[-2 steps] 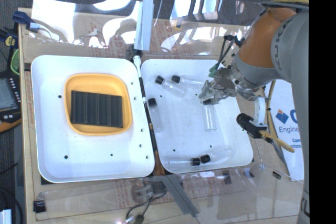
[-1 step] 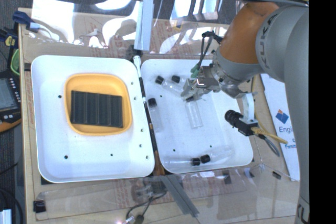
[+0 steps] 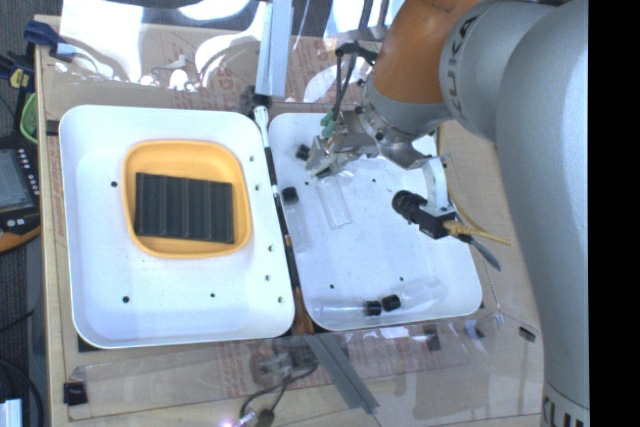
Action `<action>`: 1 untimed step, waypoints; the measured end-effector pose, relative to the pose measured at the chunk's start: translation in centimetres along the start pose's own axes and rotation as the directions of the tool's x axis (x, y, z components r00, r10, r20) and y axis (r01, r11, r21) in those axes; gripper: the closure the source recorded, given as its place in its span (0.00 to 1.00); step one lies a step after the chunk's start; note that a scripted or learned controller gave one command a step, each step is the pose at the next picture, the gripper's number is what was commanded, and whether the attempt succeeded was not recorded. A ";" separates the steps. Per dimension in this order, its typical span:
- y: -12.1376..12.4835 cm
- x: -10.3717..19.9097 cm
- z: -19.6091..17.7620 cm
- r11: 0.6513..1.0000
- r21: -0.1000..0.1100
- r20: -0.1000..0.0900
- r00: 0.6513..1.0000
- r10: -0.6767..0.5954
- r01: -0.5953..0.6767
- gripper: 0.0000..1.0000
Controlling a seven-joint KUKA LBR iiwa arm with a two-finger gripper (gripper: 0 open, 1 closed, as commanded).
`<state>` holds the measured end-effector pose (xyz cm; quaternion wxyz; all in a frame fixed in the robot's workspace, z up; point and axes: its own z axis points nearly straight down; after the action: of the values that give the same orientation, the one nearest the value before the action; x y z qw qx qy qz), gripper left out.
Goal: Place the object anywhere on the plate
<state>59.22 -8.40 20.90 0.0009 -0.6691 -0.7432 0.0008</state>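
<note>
Two small black pieces point(image 3: 380, 306) lie closest to us, touching one another against the front wall of the right bin point(image 3: 400, 260), a spot where loose things would settle and where a wall crowds any grasp. The left bin point(image 3: 100, 300) sits beside it on the worktop point(image 3: 150, 365), and in its middle rests the yellow plate point(image 3: 185, 153), flat and well away from the walls, so it can be reached from above on every side. A dark ridged slab point(image 3: 185, 207) covers most of the plate's floor and lies wholly inside the rim. If that slab is the object meant, we judge the placing done. If not, little bare plate is left around it to receive anything. Farther back in the right bin, a black piece point(image 3: 290, 196) lies just beside the wall shared with the left bin. What looks like a clear plastic strip point(image 3: 337, 207) lies near it on the bin floor. Another black piece point(image 3: 302, 152) sits beyond them, just beside the end effector point(image 3: 333, 155). The end effector hangs low over that far left corner, carried there by the grey arm point(image 3: 500, 65) with its orange band. We read that pose as working at the small things there, not at the plate. We cannot tell whether the end effector is spread or pressed together, and we see nothing pinched in it.
</note>
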 end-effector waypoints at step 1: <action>-0.9 9.0 1.8 0.997 0.003 0.000 0.997 -0.080 0.080 1.00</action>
<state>57.41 0.50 19.07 0.0020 -0.6388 -0.7694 0.0018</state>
